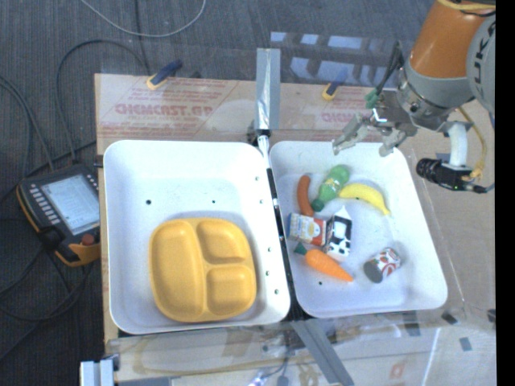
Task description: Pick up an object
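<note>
Hovering over the far rim of the right bin [418,207], my gripper [368,141] has its two fingers spread apart with nothing between them. I read the arm [451,39] as coming in from the upper right, orange band above the wrist.

All candidate objects sit in the right bin. A green bottle [332,183] lies nearest the gripper, toward the far middle, with a yellow banana [366,195] just beside it on the right. A red sausage-shaped piece [303,194] lies close to the left wall. A small juice carton [306,229] and a cow-print milk carton [340,238] stand touching near the bin's centre. An orange carrot [328,265] lies just in front of them. A small can [383,265] lies on its side toward the near right corner, apart from the rest.

Open floor: the far right corner and the near edge of the right bin.

The left bin [129,183] carries a yellow divided tray [203,268] in its near half; its far half is bare. A teach pendant [60,207] sits on the floor left of the bench, with a cable [48,79] trailing behind it.
</note>
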### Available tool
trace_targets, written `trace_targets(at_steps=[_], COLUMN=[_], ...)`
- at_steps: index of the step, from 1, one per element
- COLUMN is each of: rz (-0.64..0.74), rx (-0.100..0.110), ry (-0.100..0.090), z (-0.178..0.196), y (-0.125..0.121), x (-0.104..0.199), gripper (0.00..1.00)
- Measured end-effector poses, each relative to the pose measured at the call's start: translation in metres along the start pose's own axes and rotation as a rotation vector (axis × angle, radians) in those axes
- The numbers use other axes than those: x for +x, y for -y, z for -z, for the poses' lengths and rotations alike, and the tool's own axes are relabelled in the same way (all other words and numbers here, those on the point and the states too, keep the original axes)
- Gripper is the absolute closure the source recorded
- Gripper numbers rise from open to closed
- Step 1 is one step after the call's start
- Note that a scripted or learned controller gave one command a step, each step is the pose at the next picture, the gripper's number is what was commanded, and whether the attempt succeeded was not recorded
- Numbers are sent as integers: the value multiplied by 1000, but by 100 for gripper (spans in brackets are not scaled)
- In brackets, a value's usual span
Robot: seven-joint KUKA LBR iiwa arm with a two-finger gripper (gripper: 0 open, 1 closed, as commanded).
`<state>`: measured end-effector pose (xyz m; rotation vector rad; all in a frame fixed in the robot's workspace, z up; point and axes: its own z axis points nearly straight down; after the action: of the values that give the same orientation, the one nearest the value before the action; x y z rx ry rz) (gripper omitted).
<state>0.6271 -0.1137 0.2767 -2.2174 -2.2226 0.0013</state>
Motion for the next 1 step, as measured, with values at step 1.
trace_targets(at_steps=[1], rz=[92], rx=[0], ry=[2], z=[-85], y=[4], x=[-46], gripper=[0])
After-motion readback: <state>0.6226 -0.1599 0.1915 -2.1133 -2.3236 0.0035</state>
